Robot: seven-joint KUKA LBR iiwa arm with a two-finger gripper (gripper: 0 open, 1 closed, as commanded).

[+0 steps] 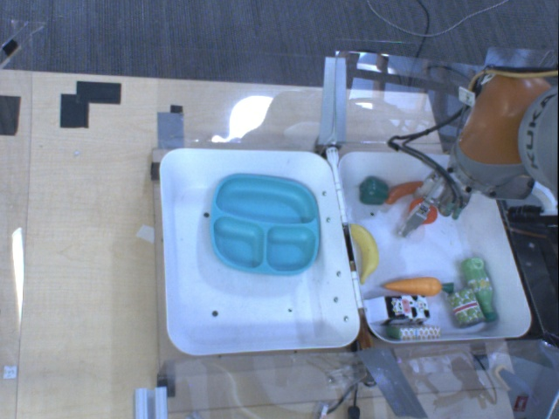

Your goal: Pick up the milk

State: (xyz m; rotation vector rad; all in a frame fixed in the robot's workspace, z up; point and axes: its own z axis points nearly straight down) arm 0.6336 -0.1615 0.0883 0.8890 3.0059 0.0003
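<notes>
Milk (409, 309) lying on its side at lower edge of right bin (511, 273), long axis left-right, well below and slightly left of gripper (419, 216); jaw state impossible to tell.

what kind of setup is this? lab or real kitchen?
Most likely a robot lab bench, not a kitchen: two white bins fixed on a wooden bench, toy food such as a banana and milk, and loose cable on carpet.
</notes>
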